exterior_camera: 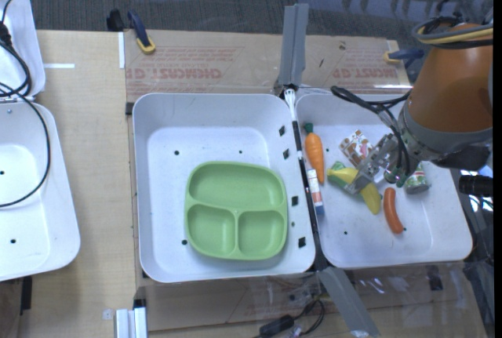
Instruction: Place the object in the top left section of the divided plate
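— Camera view puts the gripper [375, 174] low in the right bin [439, 246], at a yellow toy [354, 181]. Is it gripping?

— Cannot tell; the wrist hides that. The toy lies slanted, just left of the tool.

— And the green plate [236, 211]?

— Left bin [157, 172], well apart; its wide top section is farthest.
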